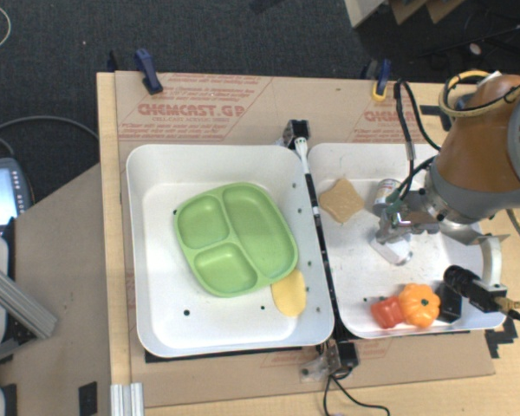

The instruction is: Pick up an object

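Orange toy pumpkin [419, 304] against red toy [385, 313]

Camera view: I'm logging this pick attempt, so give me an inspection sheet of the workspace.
Surface: white left bin and right bin on a cardboard-topped bench.
Job's things: green plate, yellow piece in left bin; tan square, orange pumpkin, red piece in right bin.
Clutter: nothing seen.
Grippers: pincer over the right bin's middle.
Cables: black cables beside the arm.
Surroundings: blue clamps, dark carpet.
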